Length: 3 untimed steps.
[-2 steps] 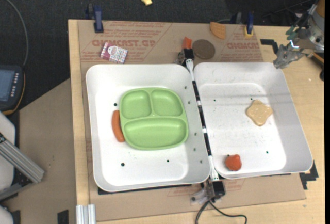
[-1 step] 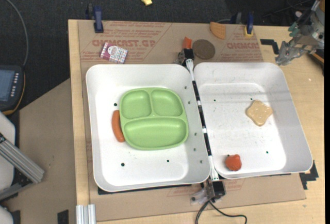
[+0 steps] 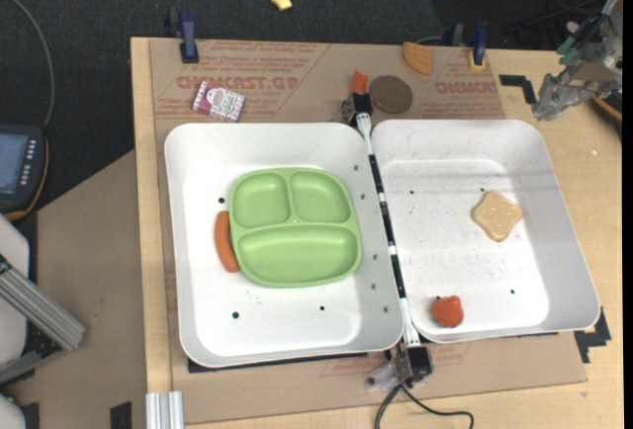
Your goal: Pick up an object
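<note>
Two white bins [image 3: 198, 308], three objects.

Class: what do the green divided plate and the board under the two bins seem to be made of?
Green divided plate: probably moulded plastic or silicone, with smooth, evenly coloured, rounded compartments and a soft sheen. Board: likely corrugated cardboard, matt brown with faded red printed lettering.

Left white bin [image 3: 198, 308] holding green divided plate [image 3: 295, 226] with orange sausage-like piece [image 3: 226, 241] touching its left edge, right white bin [image 3: 554, 279] with tan bread-shaped piece [image 3: 496, 215] and small red object [image 3: 448, 310], end effector [image 3: 566, 81] at upper right beyond the bins
</note>
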Available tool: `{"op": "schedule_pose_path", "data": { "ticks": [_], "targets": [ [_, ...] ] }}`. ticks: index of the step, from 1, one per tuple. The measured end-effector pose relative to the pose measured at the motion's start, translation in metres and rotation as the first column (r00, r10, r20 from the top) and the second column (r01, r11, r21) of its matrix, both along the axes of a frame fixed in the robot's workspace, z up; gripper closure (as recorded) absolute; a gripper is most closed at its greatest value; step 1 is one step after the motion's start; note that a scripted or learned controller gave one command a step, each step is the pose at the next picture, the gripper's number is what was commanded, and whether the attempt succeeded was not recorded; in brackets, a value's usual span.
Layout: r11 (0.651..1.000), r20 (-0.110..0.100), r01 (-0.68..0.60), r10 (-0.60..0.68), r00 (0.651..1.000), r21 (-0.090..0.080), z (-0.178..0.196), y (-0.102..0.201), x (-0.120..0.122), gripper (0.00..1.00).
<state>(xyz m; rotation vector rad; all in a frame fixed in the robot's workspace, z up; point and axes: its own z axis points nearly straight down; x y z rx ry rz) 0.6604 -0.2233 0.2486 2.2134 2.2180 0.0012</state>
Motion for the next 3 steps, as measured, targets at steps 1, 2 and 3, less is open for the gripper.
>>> {"op": "schedule_pose_path", "data": {
  "ticks": [1, 2, 3],
  "targets": [
    [1.000, -0.012, -0.001, 0.001, 1.000, 0.008, -0.048, 0.030, 0.006, 1.00],
    [1.000, 0.000, 0.004, -0.004, 1.000, 0.001, -0.014, -0.002, -0.004, 1.00],
    [1.000, -0.009, -0.003, 0.003, 1.000, 0.008, -0.044, 0.046, 0.000, 1.00]
  ]
}}
